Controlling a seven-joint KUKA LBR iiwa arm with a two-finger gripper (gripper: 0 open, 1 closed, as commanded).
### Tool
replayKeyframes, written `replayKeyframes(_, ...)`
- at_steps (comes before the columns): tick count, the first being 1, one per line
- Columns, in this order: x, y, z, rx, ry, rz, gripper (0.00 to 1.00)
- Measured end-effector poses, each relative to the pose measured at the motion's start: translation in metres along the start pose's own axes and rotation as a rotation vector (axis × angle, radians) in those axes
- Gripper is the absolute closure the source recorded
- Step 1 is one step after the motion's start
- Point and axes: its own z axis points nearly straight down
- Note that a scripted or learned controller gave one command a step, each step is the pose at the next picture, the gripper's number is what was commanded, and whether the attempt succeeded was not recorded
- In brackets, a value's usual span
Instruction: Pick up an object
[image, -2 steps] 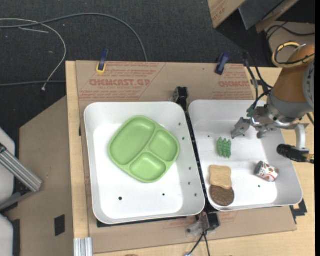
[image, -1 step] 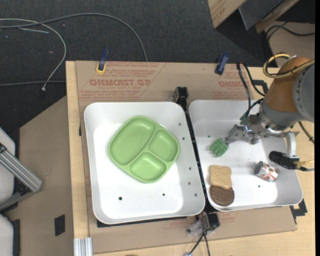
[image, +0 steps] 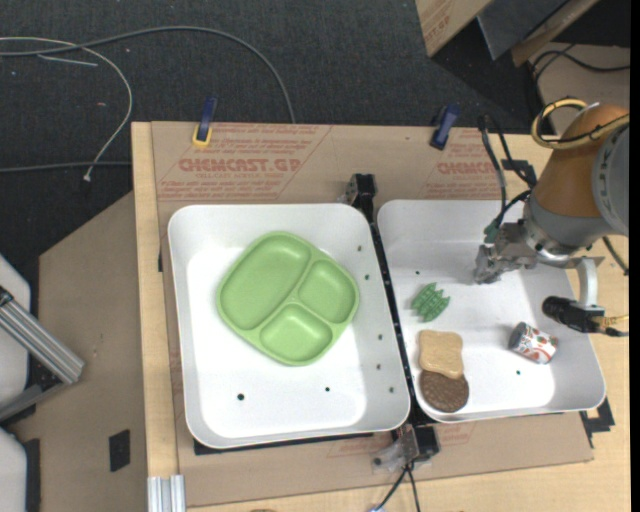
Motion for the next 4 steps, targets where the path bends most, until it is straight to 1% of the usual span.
replayKeyframes(1,0.002,0.005,-0.065,-0.007,-0.003,-0.001,1.00)
replayKeyframes(2,0.002,0.009,-0.130,-0.008,-0.004,-0.001,1.00)
replayKeyframes(3,0.002,0.010,-0.168,-0.004,-0.002,-0.001,1.00)
replayKeyframes(4,0.056,-0.005,-0.173,0.003,0.001,-0.004,1.00)
